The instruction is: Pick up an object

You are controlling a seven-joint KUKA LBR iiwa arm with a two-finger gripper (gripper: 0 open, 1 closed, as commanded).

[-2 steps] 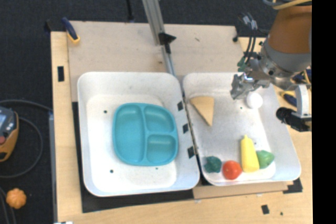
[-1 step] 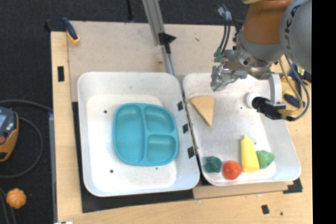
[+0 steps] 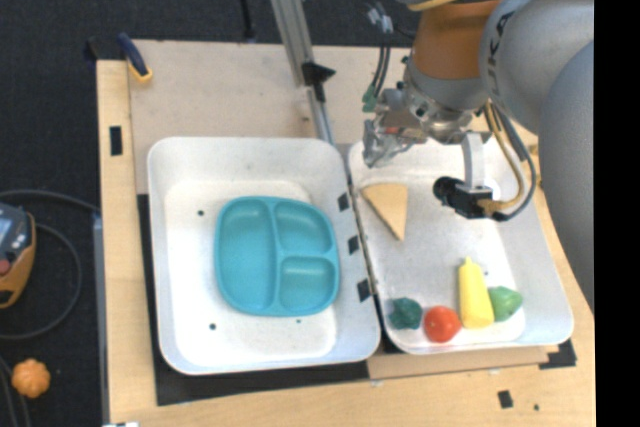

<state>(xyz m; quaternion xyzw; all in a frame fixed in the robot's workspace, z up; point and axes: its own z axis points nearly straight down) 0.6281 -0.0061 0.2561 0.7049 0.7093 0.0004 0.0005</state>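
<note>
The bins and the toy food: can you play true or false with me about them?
1. The blue plate lies in the left bin. True.
2. The cheese wedge sits on the blue plate. False: it lies in the right bin.
3. The gripper hangs over the far end of the right bin, just above the cheese wedge. True.
4. The tomato is beside the corn. True.
5. The blue plate has toy food in it. False: its compartments hold nothing.
6. The corn is purple. False: it is yellow.
</note>
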